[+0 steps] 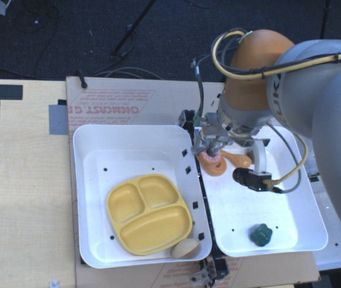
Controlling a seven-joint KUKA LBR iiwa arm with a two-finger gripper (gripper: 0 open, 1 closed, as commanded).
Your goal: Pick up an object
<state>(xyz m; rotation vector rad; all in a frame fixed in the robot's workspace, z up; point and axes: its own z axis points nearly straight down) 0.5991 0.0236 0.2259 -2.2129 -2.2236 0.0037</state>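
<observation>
**Claw low over orange items at rear of right bin**

Claw (211, 152) sits low at the rear left corner of the right bin (314, 221), directly over a cluster of orange objects (217, 165). Whether it is released or clenched cannot be told: the wrist body hides that part from above. Contact with the orange objects cannot be confirmed either.

The orange cluster lies just beside the divider between the bins; one piece is round, another extends to the right toward a black fitting on the arm's cable (249, 179).

A dark green object (261, 234) rests near the front of the right bin, well apart from the claw.

The left bin (92, 179) holds a yellow compartment tray (150, 213), lying flat and turned at an angle. A pale beige object (186, 248) touches the tray's front right edge, near the bin's front right corner.
</observation>
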